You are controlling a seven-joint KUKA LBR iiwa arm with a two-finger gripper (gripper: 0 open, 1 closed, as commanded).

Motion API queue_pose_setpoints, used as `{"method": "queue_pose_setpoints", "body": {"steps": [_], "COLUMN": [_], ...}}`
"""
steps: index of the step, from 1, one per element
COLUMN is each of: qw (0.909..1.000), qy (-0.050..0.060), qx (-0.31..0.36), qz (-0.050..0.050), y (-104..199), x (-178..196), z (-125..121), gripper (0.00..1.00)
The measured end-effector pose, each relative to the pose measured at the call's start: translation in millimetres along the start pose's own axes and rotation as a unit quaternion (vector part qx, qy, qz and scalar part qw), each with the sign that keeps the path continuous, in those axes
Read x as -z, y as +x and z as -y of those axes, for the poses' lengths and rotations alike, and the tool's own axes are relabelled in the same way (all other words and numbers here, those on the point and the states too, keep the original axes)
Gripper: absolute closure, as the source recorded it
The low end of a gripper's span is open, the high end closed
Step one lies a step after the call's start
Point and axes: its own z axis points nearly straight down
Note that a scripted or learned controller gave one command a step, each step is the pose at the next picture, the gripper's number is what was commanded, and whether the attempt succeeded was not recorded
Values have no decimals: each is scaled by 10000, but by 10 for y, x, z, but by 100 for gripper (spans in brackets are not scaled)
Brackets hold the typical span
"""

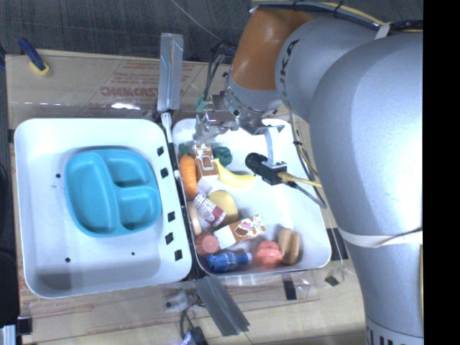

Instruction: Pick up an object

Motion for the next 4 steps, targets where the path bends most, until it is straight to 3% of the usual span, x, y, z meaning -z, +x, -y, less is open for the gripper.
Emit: {"method": "queue_pose_setpoints", "body": {"steps": [1, 2, 3, 4], "qw": [10000, 9900, 9610, 9771], "qy": [33, 51, 22, 52], "qx": [-17, 1410, 2766, 2126], "qz": [5, -2, 5, 9], "y": [-21, -589, -826, -1229], "x": [-34, -341, -425, -922], "z": [18, 906, 837, 215], "gripper": [0, 0, 0, 0]}}
